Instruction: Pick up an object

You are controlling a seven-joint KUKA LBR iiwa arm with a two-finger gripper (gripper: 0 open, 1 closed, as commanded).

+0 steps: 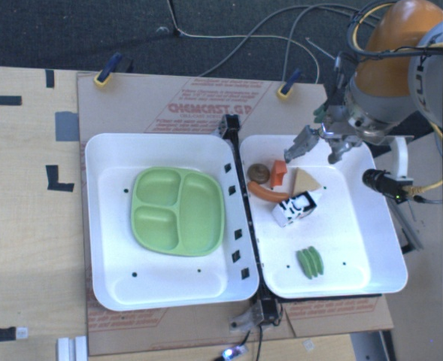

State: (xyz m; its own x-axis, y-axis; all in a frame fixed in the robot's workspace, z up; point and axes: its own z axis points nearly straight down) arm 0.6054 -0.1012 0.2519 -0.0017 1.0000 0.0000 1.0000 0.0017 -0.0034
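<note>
five small items sit in the right bin (371, 224) | my gripper (317, 147) spread wide, holding nothing | tan wedge (305, 180) just below it | looks light, stiff; i'd pinch its flat sides

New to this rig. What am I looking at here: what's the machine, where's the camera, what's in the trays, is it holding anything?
One fixed camera looks down at a slant on a bench. The grey robot arm with an orange band reaches in from the right; its two-finger gripper is open above the right shallow white bin, with nothing between its fingers.

The left white bin holds a light green divided plastic plate. The right one holds small toys: a round brown piece, an orange-red block, a tan wedge, an orange carrot-like stick, a black-and-white block and a green ribbed piece.

The job is picking up one object.
</note>
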